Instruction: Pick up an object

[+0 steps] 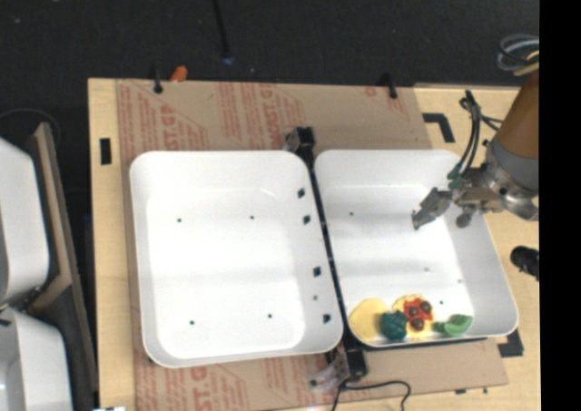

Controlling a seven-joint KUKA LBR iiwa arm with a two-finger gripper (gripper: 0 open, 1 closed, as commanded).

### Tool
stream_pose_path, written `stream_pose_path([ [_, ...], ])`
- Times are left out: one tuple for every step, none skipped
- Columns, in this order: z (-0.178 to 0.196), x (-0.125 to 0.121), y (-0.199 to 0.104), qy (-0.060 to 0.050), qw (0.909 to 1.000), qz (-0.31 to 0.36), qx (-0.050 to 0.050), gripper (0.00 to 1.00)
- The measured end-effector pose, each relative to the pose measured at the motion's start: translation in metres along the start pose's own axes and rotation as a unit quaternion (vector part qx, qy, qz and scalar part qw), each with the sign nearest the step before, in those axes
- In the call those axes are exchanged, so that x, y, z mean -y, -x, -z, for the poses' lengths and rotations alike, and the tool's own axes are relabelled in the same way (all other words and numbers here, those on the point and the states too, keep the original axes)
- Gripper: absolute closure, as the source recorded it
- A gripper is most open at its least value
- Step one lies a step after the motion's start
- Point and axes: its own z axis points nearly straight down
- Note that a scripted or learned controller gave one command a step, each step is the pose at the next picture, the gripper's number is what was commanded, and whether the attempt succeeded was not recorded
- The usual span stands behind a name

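1. Reaching in from the right, the grey arm with the orange band (519, 128) is hanging its claw (445, 207) over the upper right part of the right-hand shallow white bin (381, 182).
2. One dark finger (428, 210) is pointing left and slightly down towards the bin floor, and a second (465, 214) is showing just beside it to the right; the two are standing somewhat apart, with nothing sitting between them.
3. A small cluster of objects is lying at the near edge of the same bin, well apart from the claw and below it in the view.
4. The cluster is made up of a flat pale yellow round piece (367, 318), a dark teal lumpy object (393, 326) touching it, a red and yellow object (417, 310) just beside that, and a small green object (456, 323) at the right end.
5. The left-hand shallow white bin (227, 255) is sitting beside the right one, both resting on a sheet of brown cardboard with red print (218, 119) on the pale wooden desk (113, 309).
6. A black cable (214, 1) is running across the dark floor beyond the desk.
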Motion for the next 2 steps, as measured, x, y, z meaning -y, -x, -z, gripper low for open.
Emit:
stream_pose_path([
  [0.004,-0.001,0.0,0.004,1.0,0.001,0.001,0.0],
  [-0.038,0.0,-0.002,0.002,1.0,0.001,0.0,0.0],
])
